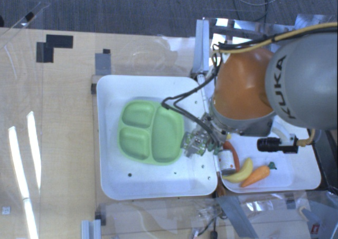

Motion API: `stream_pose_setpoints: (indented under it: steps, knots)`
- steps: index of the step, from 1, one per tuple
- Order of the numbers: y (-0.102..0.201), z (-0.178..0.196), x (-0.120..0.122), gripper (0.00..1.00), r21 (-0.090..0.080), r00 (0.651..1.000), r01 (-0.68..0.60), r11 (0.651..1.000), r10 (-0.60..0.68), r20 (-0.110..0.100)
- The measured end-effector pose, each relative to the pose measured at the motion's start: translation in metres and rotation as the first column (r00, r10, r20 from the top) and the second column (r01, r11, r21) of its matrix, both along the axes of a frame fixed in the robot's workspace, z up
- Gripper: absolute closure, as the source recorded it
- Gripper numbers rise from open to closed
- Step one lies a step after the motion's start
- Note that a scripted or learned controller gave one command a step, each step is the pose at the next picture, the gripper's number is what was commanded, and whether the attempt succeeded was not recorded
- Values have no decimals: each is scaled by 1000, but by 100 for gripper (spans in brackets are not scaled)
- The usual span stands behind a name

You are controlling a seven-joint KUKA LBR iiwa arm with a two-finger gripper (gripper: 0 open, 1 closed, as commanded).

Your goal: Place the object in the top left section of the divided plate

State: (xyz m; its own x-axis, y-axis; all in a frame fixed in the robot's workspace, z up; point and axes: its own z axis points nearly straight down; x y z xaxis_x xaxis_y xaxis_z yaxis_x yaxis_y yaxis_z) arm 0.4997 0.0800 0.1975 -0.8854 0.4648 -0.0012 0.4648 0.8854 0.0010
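End effector is hovering at the right edge of the green divided plate in the left bin, its finger state impossible to tell, with bare bin floor lying open below and left of the plate. In the right bin, well apart from the plate's top left section, a carrot is lying with its long axis slanting up to the right, leafy end pointing right. A banana is curving just beside it, and a small bottle is standing against the bins' shared edge.
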Motion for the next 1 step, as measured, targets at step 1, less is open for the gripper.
stream_pose_setpoints:
  steps: [1]
  knots:
    - [1,9,2,100,2,1000,1,1000,-1,2]
